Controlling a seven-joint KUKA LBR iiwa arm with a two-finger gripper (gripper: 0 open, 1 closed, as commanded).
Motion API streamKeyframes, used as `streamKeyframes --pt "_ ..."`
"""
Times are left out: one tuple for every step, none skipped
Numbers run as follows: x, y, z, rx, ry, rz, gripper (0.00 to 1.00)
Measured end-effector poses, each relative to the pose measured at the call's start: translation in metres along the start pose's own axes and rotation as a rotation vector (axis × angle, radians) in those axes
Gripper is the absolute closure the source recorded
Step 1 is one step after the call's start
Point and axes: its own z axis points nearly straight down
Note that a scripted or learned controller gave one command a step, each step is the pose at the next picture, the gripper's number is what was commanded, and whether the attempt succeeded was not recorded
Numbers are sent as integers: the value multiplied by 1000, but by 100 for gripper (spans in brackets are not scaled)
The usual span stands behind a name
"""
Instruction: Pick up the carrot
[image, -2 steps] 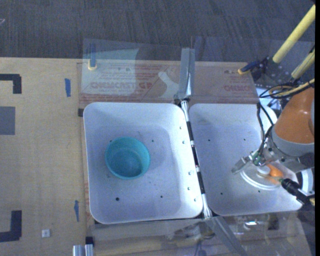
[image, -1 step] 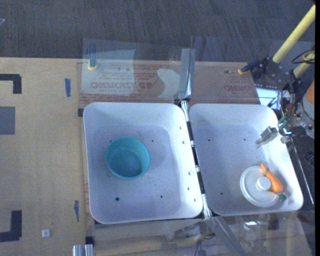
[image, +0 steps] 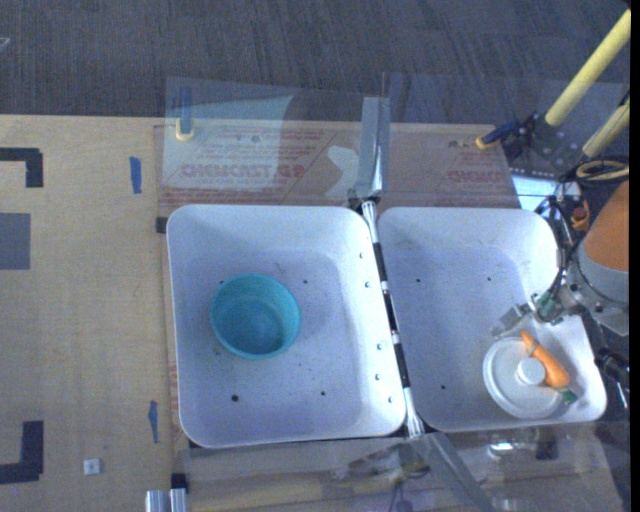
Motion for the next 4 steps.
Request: streamKeyframes --pt "13 -45 13 -8 -6 -244 0" --pt "11 -45 2 -13 -9 -239 100" --pt "83 -33 -133 -2 -6 -197 100" --pt "83 -33 -133 -2 -6 -197 0"
